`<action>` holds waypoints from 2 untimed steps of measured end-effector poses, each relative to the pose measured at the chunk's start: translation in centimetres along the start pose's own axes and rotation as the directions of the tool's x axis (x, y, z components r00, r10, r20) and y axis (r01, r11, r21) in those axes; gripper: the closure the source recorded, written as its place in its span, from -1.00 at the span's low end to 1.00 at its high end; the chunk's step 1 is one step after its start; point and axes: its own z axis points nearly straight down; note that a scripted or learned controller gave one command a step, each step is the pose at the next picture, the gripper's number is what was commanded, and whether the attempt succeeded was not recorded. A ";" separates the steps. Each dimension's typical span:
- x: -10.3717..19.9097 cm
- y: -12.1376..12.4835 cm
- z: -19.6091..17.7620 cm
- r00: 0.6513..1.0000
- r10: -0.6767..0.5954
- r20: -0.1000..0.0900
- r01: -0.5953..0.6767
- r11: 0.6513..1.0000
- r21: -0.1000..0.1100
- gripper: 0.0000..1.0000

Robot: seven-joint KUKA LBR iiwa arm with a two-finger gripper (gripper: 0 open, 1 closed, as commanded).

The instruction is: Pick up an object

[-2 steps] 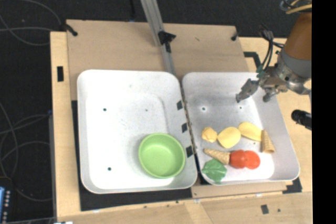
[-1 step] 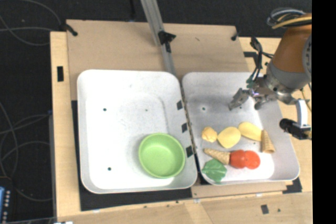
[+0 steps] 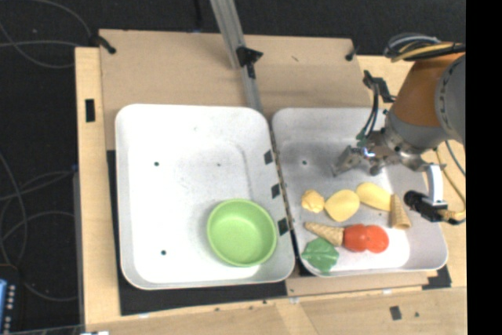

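Observation:
My gripper (image 3: 357,162) hangs over the middle of the right bin (image 3: 314,137), with its fingers spread open and nothing between them. Just below it lie the toy foods: a small yellow piece (image 3: 313,202), a round yellow piece (image 3: 342,205) and a longer yellow piece (image 3: 374,195). Along the bin's near side lie a tan cone (image 3: 399,212), a second cone (image 3: 323,231), a red tomato (image 3: 365,238) and a green item (image 3: 319,254). The gripper touches none of them.
A green bowl (image 3: 241,231) sits in the near right corner of the left bin (image 3: 157,145). A slanted metal post (image 3: 227,12) rises behind the bins. The arm's orange band (image 3: 423,94) stands over the right bin's far right corner.

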 end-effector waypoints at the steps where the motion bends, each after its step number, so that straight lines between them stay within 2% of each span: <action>1: 0.0 0.1 -1.4 1.000 0.006 -0.002 -0.006 1.000 -0.007 1.00; 2: -0.8 -0.1 -7.7 1.000 0.000 -0.001 0.000 1.000 -0.011 1.00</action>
